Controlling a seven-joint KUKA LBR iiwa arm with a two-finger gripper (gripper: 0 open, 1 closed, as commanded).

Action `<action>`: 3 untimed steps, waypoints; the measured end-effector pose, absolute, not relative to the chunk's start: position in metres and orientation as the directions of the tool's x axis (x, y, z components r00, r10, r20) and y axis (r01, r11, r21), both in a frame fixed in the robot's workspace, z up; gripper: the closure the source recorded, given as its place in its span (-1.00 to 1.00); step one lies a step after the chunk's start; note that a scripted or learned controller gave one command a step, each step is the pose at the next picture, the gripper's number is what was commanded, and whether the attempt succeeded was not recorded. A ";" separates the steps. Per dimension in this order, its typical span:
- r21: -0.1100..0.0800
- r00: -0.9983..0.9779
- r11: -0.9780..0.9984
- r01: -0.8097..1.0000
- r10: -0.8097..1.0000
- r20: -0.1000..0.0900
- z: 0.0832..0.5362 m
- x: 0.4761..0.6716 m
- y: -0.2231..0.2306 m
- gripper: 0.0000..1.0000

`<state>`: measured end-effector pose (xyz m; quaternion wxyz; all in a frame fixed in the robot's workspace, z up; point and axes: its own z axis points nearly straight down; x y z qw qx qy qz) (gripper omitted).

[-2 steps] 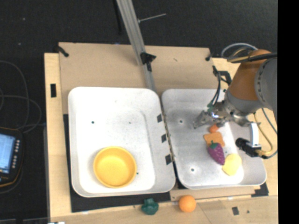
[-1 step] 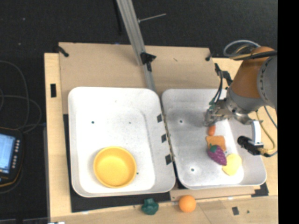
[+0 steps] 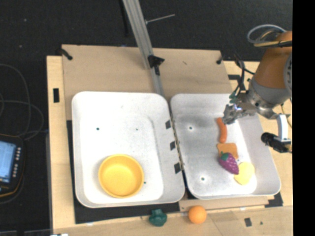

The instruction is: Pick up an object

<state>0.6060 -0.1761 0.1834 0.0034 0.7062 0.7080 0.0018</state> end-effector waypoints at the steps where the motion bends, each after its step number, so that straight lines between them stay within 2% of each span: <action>1: 0.007 -0.003 0.003 1.000 1.000 -0.002 0.236 0.598 -0.176 1.00; 2: 0.006 -0.003 0.003 1.000 1.000 -0.002 0.272 0.599 -0.177 1.00; 3: 0.003 -0.007 0.007 1.000 1.000 -0.001 0.273 0.612 -0.129 1.00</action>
